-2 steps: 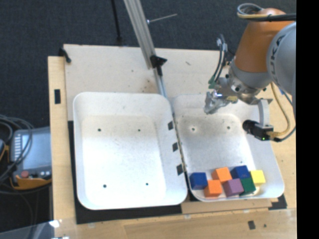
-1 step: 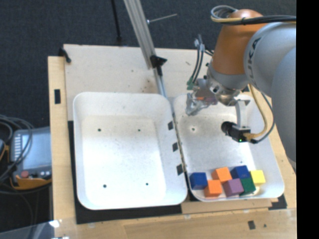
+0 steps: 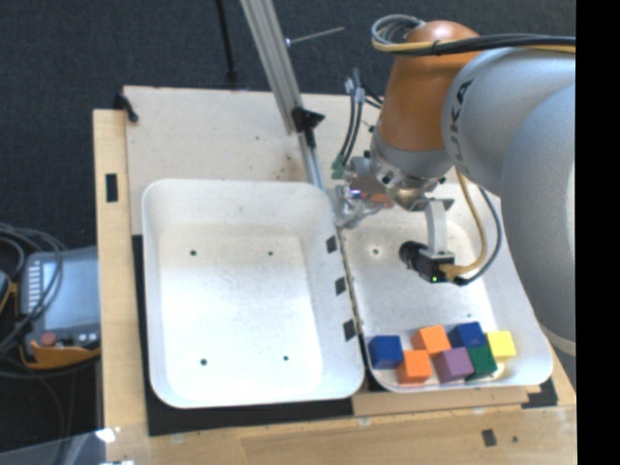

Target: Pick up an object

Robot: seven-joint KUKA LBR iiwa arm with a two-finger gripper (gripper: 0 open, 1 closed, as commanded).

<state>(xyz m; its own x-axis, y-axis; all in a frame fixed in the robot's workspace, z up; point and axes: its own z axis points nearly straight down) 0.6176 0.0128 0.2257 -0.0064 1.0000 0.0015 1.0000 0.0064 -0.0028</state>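
Nearby, blocks (image 3: 446, 353) crowd the right bin's (image 3: 387, 279) near edge.

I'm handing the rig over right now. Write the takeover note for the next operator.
Gripper: over the top left corner of the right bin, above the divider; finger state unclear, nothing seen in it.
Blocks: seven clustered at the right bin's near edge: blue, orange, blue, yellow, orange, purple, green.
Done: no pick yet.
Left: move to the cluster, grasp one block, lift.

Blocks (image 3: 446, 353) in right bin's (image 3: 387, 260) near corner
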